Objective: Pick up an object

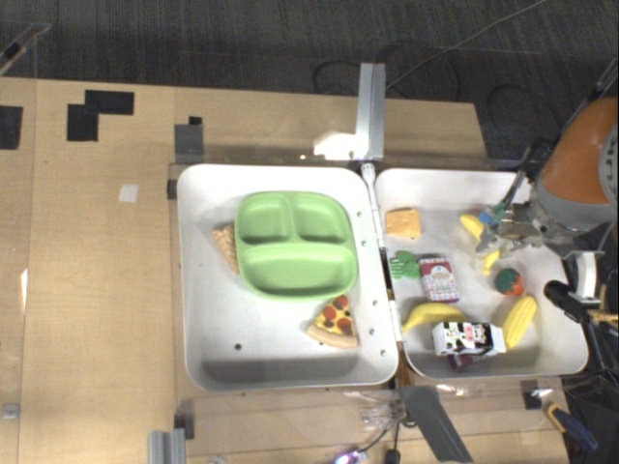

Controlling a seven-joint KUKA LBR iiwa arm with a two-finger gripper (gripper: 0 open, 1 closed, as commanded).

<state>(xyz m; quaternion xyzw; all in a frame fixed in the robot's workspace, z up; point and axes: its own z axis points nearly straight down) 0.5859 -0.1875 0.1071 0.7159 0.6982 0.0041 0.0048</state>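
At the right edge of the frame, my tool [498, 228] hangs low in the right bin [440, 193], beside a small yellow piece [471, 225]; I cannot tell its state. I judge this the approach step: next comes a settled descent over that piece, then closing.

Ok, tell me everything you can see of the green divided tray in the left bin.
The green tray is a light green, plastic-looking plate with rounded corners, split into two small compartments at the far side and one wide one at the near side, all of them bare. It lies flat and upright in the left bin, toward its far right. Its left edge partly covers a pizza slice; a second pizza slice lies at its near right corner.
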